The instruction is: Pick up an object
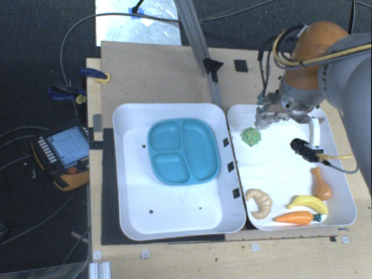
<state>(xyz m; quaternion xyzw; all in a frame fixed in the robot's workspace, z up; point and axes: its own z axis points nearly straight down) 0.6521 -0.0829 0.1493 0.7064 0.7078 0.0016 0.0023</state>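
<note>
- The grey two-finger gripper (263, 121) hangs over the far left corner of the right-hand shallow white plastic bin (337, 156), below the arm's orange band; whether its tips are spread or closed I cannot tell, since they are small and blurred against the white floor, and nothing is visibly held
- The small green knobbly ball, something like a broccoli floret (251, 136), lies just beside the gripper, a little toward the near edge and the left wall of the same bin; the gap between tip and ball is too fine to judge as touching or apart
- That ball is roundish with no clear long axis, so in my judgement any closing direction would serve; the move turns on a short shift toward the near-left and then down
- Well apart, along the near edge of the right bin, lie a tan curled croissant (259, 202), an orange carrot (294, 217) and a yellow banana (308, 203), with a brown drumstick-shaped piece (321, 185) by the right wall
- A light blue divided plastic plate (183, 150) sits in the left-hand white bin (131, 214), farther from the gripper than anything in the right bin
</note>
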